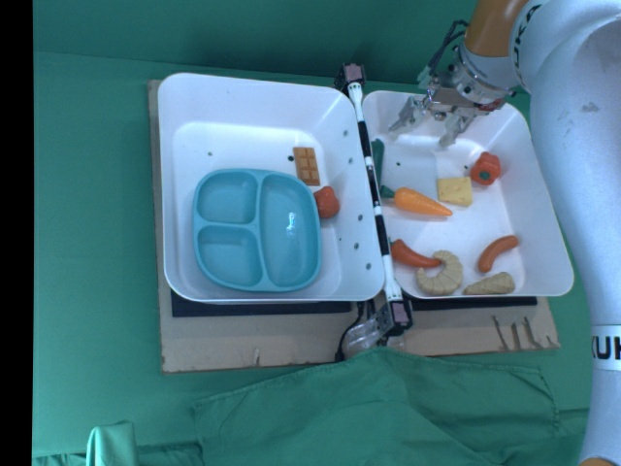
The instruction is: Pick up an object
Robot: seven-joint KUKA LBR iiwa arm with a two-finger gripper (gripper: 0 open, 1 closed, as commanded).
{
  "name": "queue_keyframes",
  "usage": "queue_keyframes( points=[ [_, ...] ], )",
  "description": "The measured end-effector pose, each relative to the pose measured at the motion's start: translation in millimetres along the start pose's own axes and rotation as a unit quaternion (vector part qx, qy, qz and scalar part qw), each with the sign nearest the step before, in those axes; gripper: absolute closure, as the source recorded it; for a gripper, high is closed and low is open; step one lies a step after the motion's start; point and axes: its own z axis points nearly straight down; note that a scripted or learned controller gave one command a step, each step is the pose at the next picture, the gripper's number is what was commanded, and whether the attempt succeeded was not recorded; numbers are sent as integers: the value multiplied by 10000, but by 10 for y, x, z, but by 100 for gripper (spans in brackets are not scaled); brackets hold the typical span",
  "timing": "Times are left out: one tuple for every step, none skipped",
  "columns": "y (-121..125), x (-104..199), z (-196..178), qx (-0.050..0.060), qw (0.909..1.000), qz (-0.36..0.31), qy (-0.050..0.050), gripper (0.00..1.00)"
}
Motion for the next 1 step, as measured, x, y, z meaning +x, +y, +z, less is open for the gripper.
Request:
queue_keyframes(
  points=[
    [4,29,-124,-3,10000,-12,3,100]
  ],
)
